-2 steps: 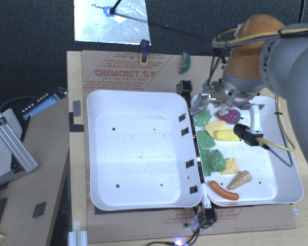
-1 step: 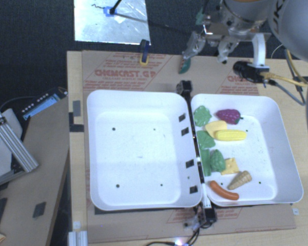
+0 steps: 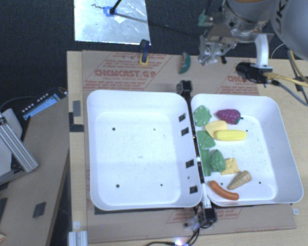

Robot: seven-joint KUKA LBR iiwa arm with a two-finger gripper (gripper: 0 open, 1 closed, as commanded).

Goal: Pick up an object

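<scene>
The right bin (image 3: 285,137) holds several toy foods. A purple eggplant (image 3: 229,116) lies near its back edge, with a green leafy piece (image 3: 201,115) to its left. A yellow corn cob (image 3: 230,135) sits just in front of the eggplant. Two more green pieces (image 3: 214,160) lie along the left wall. At the front are a yellow wedge (image 3: 230,165), a tan cone (image 3: 239,179) and a red sausage (image 3: 224,190). My gripper (image 3: 209,55) hangs high behind the right bin's back left corner, over the cardboard, with nothing seen in it.
The left bin (image 3: 138,147) stands beside the right one, joined by a black divider with clips (image 3: 191,137). A small green item (image 3: 185,61) and a yellow-blue clamp (image 3: 143,54) lie on the cardboard behind the bins. A shiny sheet (image 3: 110,14) lies further back.
</scene>
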